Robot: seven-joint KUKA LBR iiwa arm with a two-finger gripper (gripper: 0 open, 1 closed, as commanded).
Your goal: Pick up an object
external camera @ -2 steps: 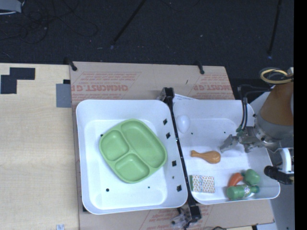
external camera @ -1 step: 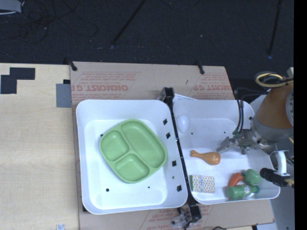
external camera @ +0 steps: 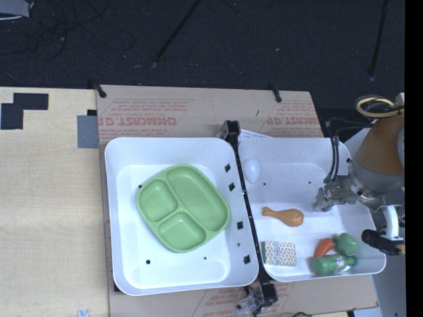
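A single fixed camera looks down from above at a slant, far enough off to take in both shallow white plastic bins. The left white bin point(external camera: 125, 177) sits near the frame's centre, the right white bin point(external camera: 291, 170) toward its right edge. The pale wooden bench top point(external camera: 46, 210) fills the left side, and the dark floor point(external camera: 198, 32) spans the top.

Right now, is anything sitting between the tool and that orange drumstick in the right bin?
Nothing visible does. The tool sits at the right bin's right side, and bare white floor runs from it to the drumstick. The green and orange toys lie nearer the front, off that line.
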